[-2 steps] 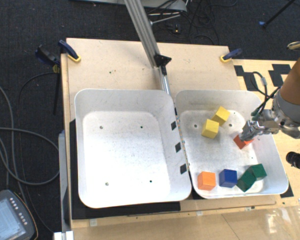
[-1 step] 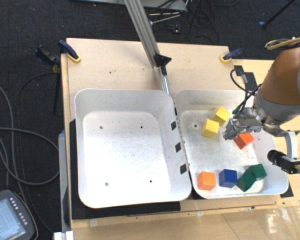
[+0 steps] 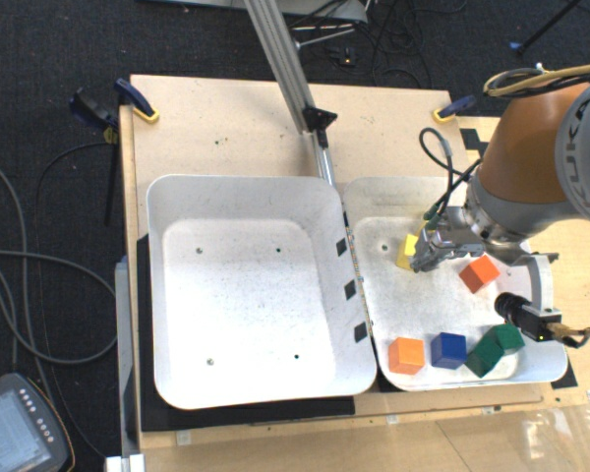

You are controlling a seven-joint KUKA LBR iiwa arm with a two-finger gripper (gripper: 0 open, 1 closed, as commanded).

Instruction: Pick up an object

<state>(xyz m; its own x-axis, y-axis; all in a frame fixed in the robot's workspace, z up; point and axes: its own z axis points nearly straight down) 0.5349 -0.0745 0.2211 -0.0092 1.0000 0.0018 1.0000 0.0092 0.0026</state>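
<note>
Down in the right bin (image 3: 374,205), the gripper (image 3: 425,257) hung just beside a small yellow block (image 3: 407,251) — whether its fingers were wide or narrow I could not tell. Approaching off-centre, they risked nudging the block aside instead of straddling it. Farther out lay hard, square-edged blocks: two orange (image 3: 479,273) and (image 3: 406,355), a blue (image 3: 449,350), a green (image 3: 496,349) — all on smooth, speckled white plastic, likely slippery.
</note>
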